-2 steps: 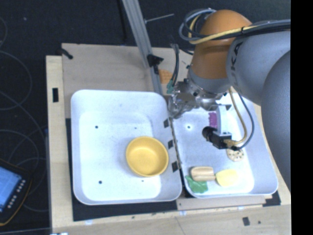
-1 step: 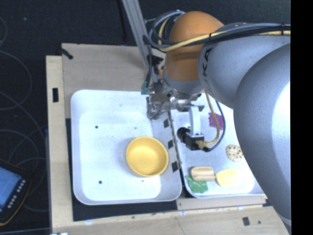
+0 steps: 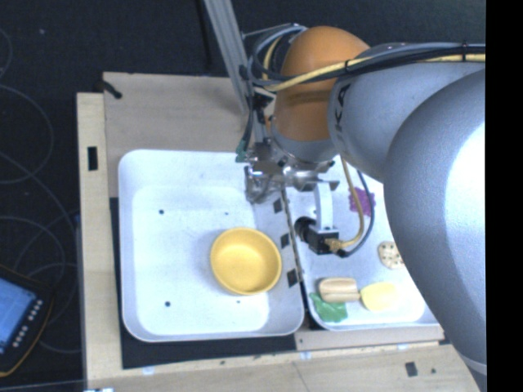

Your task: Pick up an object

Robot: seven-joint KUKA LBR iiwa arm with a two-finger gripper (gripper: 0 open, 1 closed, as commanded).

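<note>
A yellow bowl (image 3: 245,261) sits upright in the left bin (image 3: 163,243), toward its front right. My gripper (image 3: 261,184) hangs below the orange wrist band over the left bin's back right corner, just behind the bowl and apart from it. In the right bin (image 3: 409,313) lie a tan bread-like block (image 3: 337,289), a yellow piece (image 3: 377,296), a green item (image 3: 330,309) and a small beige spotted object (image 3: 391,256). A purple thing (image 3: 360,201) shows partly behind the arm's cables.
The big grey arm covers most of the right bin and its back half. A black clip-like part (image 3: 315,235) on the arm's cable hangs over the ridge between the bins. A grey metal rail (image 3: 225,31) slants up at the back.
</note>
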